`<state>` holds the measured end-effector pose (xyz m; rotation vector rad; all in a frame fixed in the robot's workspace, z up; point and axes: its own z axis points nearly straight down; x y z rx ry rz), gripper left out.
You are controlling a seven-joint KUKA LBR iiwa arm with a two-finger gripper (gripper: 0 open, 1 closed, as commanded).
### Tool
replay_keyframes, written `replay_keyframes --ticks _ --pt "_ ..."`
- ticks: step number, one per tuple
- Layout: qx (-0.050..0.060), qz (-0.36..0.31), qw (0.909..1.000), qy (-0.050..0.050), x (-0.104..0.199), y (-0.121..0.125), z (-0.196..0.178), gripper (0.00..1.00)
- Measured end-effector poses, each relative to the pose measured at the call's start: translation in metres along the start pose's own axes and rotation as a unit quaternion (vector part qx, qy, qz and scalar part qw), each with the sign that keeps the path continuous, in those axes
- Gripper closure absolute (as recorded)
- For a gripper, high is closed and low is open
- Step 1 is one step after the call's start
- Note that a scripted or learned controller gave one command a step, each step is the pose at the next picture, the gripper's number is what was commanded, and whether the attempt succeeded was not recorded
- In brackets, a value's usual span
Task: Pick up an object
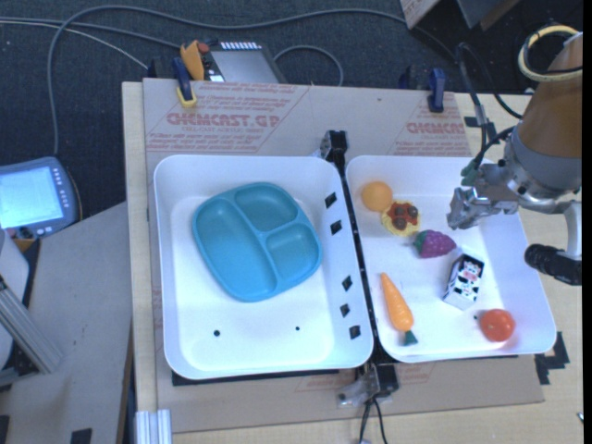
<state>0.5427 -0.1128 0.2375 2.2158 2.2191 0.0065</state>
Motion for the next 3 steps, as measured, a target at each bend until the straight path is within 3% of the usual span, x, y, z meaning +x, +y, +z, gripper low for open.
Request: replay_keyframes --ticks 1,3 --pt "0.004 -0.002 1.0000 0.002 0.049 -0.010 -0.002 1.00" --pt "0.003 -0.003 1.0000 0.002 0.167 -0.006 -0.007 1.00"
